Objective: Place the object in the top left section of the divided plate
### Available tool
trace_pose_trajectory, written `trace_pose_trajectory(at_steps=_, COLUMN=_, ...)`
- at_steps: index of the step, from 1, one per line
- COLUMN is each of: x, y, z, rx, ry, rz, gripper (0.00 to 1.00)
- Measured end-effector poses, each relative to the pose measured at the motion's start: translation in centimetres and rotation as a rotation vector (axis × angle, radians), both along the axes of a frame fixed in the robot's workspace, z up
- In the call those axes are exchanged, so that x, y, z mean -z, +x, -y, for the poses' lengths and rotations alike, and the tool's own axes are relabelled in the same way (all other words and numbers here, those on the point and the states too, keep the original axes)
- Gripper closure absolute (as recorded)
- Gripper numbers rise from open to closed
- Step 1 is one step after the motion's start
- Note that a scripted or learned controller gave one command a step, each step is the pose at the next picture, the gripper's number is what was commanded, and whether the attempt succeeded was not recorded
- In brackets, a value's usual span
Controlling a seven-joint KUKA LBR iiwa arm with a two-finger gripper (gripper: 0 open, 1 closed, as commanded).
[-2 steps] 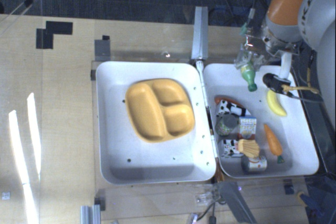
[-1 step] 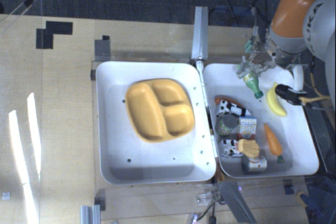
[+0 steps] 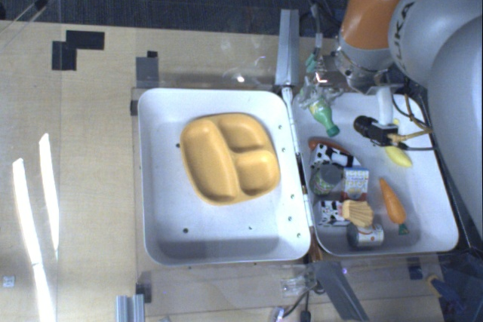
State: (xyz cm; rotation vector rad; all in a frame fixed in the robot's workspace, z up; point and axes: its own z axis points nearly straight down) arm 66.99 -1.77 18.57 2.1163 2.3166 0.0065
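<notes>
A yellow divided plate (image 3: 229,157) lies in the left bin (image 3: 162,230), with one long section on its left and two smaller ones on its right. My gripper (image 3: 318,93) is over the far left corner of the right bin (image 3: 438,226), close to the wall between the bins. A small green bottle-shaped object (image 3: 323,116) sits directly under the gripper's tip, touching or nearly touching it. Whether it is gripped is not clear from this angle.
In the right bin lie a black-and-white spotted item (image 3: 333,156), a grey can (image 3: 326,179), a small box (image 3: 356,179), an orange carrot (image 3: 391,200), a yellow brush-like piece (image 3: 358,213), another can (image 3: 367,237) and a yellow fruit (image 3: 399,155).
</notes>
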Motion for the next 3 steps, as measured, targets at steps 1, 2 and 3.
trace_pose_trajectory(at_steps=1, x=-0.2, y=0.0, z=-6.5, rx=-0.007, ry=0.001, rz=-0.001, gripper=1.00)
trace_pose_trajectory(at_steps=2, x=-0.2, y=0.0, z=-6.5, rx=-0.006, ry=0.000, rz=-0.001, gripper=0.00)
trace_pose_trajectory(at_steps=3, x=0.0, y=-9.6, z=-8.2, rx=-0.014, ry=0.001, rz=-0.001, gripper=0.00)
